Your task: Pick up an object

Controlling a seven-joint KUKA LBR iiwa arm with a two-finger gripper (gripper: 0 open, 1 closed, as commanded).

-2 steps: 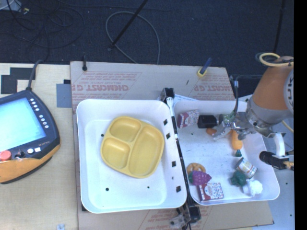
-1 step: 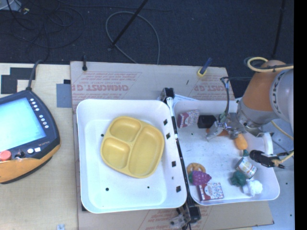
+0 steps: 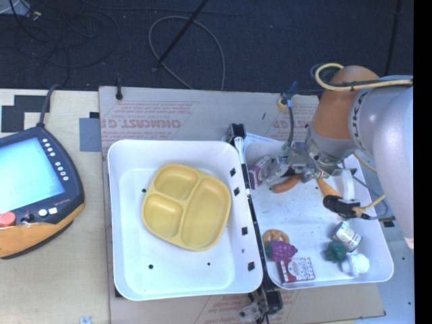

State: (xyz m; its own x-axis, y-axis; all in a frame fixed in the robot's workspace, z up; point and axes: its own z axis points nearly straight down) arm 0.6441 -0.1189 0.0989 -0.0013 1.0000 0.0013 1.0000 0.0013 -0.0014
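Front edge of right bin (image 3: 378, 275): red-and-white card (image 3: 298, 269), purple toy (image 3: 281, 251), pretzel (image 3: 275, 236), small can (image 3: 347, 235), green piece (image 3: 334, 251), white ball (image 3: 357, 264). Left bin (image 3: 135, 275) holds 1 yellow divided plate (image 3: 187, 206). Gripper (image 3: 289, 169) low at right bin's far end, just over orange carrot-like object (image 3: 286, 184); finger state cannot be told.

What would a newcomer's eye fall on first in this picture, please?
Most likely the yellow plate, lying alone in the left bin. Next, the grey arm with its orange band, reaching from the right into the far end of the right bin, where small items lie scattered.
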